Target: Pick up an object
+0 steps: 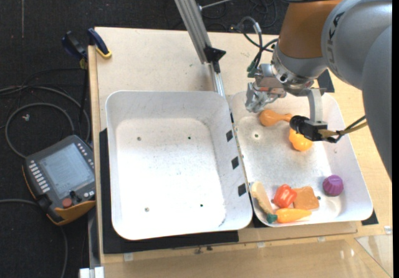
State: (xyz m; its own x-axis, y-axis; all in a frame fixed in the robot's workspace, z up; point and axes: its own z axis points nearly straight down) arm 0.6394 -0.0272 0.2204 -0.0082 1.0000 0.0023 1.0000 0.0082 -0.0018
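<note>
The arm [336,27] reaches in from the right and hangs over the far end of the right bin [352,164], so that the gripper [257,100] sits just beside the orange gourd [272,118]; whether the claw is open or closed I cannot tell. The left bin [165,158] lies alongside. All the pickable things sit in the right bin: the gourd nearest the claw, a yellow piece [299,141] by it, and near the front rim a purple ball [333,185], red pepper [284,196] and carrot [293,214]. The gourd looks the likely target, though nothing is lifted.
</note>
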